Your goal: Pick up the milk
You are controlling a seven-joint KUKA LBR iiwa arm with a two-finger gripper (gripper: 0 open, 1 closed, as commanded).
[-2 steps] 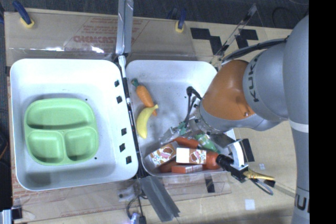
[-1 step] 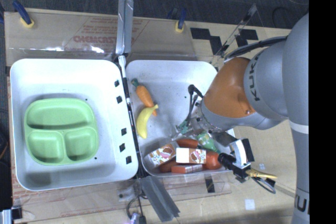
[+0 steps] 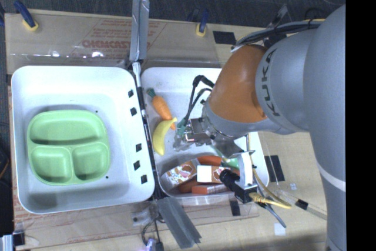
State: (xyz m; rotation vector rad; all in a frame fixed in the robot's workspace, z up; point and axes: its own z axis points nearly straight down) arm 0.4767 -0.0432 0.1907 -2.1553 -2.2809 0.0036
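Arm (image 3: pixel 305 85): You had the grey arm reaching in from the right, its orange band (image 3: pixel 238 88) hanging over the right bin and covering much of that bin's middle.
Desk (image 3: pixel 70 32): It carried two shallow white bins side by side, with blue clamps at its far edge.
Left bin (image 3: pixel 23 126): It held a green divided plate (image 3: pixel 69 147), lying flat, well apart from the arm.
Right bin (image 3: pixel 170 79): It held the small items, most of them crowded toward its near end.
Gripper (image 3: pixel 189 133): It sat low in the right bin, just beside the banana. I could not tell whether it was released or clenched; the wrist hid most of it, and nothing showed between its parts.
Milk (image 3: pixel 183 173): The task item appeared to be the brown and white carton lying on its side at the near end of the right bin, below the gripper and apart from it. Its label was too blurred to read.
Banana (image 3: pixel 160 135): It lay lengthwise near the bin's left wall.
Carrot (image 3: pixel 160 106): It lay just beyond the banana, tilted, green top toward the far left.
Red items (image 3: pixel 202 188): Some lay against the carton's near side; their kind was unclear.
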